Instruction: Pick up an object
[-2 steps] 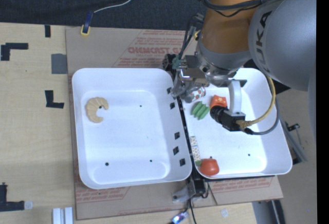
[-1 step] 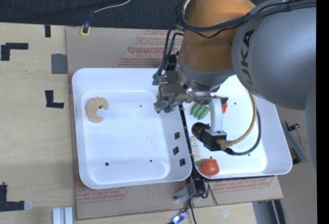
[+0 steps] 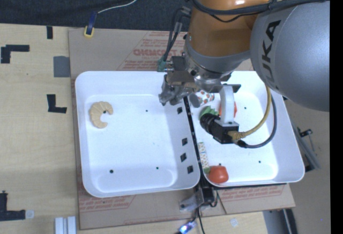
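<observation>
Arm enters from the right, orange band and grey wrist over the upper part of the right bin (image 3: 284, 174). Claw (image 3: 185, 90) hangs low at the seam where the two bins meet, near their far edge; its tip is buried among dark metal parts and cabling, so cannot tell whether it has closed or has hold of anything. Left bin (image 3: 86, 120): one pale tan croissant-shaped object (image 3: 100, 114) lying flat near the left wall, well apart from the claw. Right bin: a red tomato-like object (image 3: 218, 174) with a green top at the near edge, just beside the seam. A red-and-white item (image 3: 206, 98) sits just under the wrist, partly hidden; identity unclear. Both bins rest on a brown cardboard sheet (image 3: 107, 50) on the tabletop (image 3: 32, 147).
</observation>
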`<state>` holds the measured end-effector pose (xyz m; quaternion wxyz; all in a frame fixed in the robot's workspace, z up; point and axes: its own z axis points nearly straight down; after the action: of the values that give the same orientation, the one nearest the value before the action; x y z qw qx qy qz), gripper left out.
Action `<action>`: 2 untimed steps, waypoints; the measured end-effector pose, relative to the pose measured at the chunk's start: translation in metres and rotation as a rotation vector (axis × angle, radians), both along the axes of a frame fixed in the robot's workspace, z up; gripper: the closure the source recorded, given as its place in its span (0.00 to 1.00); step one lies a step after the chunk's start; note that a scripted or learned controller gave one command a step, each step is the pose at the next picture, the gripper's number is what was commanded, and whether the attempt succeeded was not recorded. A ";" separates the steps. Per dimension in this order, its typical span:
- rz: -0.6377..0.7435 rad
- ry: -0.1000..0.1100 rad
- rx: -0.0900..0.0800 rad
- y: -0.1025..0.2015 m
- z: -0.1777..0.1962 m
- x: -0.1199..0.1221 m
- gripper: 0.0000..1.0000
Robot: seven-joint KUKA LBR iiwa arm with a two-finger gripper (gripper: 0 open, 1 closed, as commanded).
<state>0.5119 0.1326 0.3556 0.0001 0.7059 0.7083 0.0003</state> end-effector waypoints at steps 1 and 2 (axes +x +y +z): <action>0.002 -0.004 0.002 0.029 0.090 -0.020 1.00; 0.000 -0.005 0.001 0.032 0.157 -0.006 1.00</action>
<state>0.5060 0.1647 0.5122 0.0016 0.7058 0.7084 0.0027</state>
